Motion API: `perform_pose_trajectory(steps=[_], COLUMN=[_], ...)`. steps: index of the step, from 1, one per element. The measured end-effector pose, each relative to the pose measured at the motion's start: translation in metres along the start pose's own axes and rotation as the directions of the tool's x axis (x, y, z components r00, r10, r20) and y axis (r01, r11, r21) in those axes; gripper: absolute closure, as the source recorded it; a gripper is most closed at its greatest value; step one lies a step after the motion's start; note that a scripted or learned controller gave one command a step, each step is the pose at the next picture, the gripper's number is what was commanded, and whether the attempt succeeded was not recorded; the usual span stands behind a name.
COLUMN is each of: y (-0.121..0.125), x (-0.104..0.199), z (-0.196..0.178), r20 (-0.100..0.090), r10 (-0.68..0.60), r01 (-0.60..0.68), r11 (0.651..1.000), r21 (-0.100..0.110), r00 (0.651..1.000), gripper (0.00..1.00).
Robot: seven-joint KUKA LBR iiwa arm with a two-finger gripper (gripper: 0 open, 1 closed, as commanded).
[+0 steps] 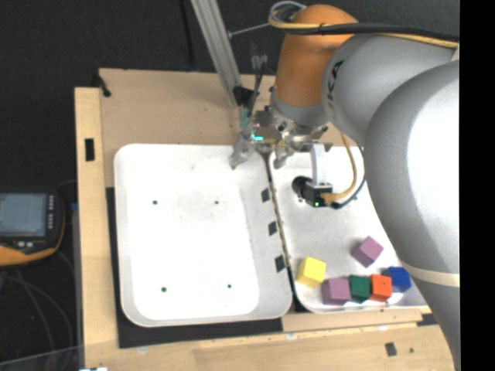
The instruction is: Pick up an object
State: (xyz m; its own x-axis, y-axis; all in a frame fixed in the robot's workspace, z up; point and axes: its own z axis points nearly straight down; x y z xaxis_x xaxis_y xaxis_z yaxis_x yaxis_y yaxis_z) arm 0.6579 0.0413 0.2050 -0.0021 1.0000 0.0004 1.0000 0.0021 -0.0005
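My gripper [259,154] hangs over the back end of the divide between the two bins, its two fingers spread apart with nothing between them. One finger [238,154] is over the left bin's [193,230] back right corner, the other [280,155] over the right bin's [325,222] back left. Several small blocks lie at the right bin's front: a yellow block [312,270], a purple block [336,290], a green block [360,287], an orange block [381,286], a blue block [397,278] and a second purple block [368,250] just behind them.
The big grey arm [402,130] with its orange band [309,52] covers the right bin's back and right side. A slanted metal bar [216,37] stands behind the left bin. A small screen device [27,219] lies off the bench at the left.
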Motion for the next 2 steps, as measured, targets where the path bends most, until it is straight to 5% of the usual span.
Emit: perform_pose_trajectory(steps=[2], y=[0.0], x=[0.0], z=[0.0], r20=[0.0], r10=[0.0], r01=[0.0], r11=[1.0], r21=[0.0], r00=[1.0], gripper=[0.0])
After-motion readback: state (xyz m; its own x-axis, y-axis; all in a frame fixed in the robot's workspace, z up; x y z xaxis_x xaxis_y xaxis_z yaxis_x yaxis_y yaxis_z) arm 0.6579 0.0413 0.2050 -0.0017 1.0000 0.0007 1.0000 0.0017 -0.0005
